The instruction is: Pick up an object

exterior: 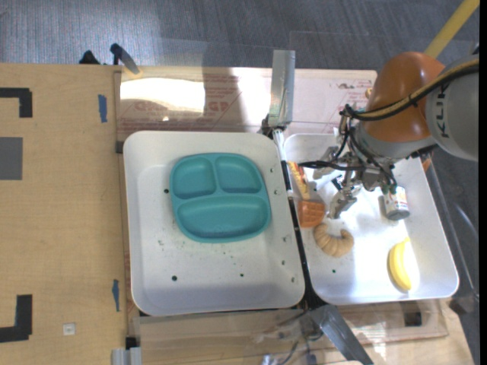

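Tan and curled, a croissant (334,239) is seen lying in the right bin (434,280) (just below an orange item (310,212)). The pincer (344,201) is poised just above it; its state cannot be told. A yellow banana (401,265) is seen nearby.

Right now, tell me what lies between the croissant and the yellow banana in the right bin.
Camera view: only bare white floor of the right bin lies between the tan croissant and the yellow banana.
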`<state>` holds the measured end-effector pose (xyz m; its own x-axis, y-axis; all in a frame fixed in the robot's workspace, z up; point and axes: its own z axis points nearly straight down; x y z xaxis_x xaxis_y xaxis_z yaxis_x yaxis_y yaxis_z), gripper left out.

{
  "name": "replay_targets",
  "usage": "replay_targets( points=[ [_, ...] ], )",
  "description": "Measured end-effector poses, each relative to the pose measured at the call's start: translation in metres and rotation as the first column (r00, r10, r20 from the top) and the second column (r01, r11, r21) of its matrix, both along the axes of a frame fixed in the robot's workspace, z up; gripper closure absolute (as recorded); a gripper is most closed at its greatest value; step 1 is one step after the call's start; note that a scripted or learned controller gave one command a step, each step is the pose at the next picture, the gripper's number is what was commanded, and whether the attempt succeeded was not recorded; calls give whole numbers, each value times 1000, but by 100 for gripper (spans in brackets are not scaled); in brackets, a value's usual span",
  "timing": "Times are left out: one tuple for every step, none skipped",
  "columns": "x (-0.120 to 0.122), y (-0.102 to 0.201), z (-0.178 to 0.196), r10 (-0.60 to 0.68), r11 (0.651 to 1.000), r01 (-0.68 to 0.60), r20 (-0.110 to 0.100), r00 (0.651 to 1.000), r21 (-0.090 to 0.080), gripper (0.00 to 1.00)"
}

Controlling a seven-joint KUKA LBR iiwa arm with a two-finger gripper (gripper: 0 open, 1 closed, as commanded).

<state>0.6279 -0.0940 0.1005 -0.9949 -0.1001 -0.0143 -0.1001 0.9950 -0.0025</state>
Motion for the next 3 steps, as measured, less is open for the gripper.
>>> replay_targets(
  points=[
    [2,2,10,2,1000,-2,7,1000,0,100],
    [-3,62,88,-504,864,504,-5,864,8,100],
    [-60,133,85,-577,816,578,-14,816,6,100]
  ],
)
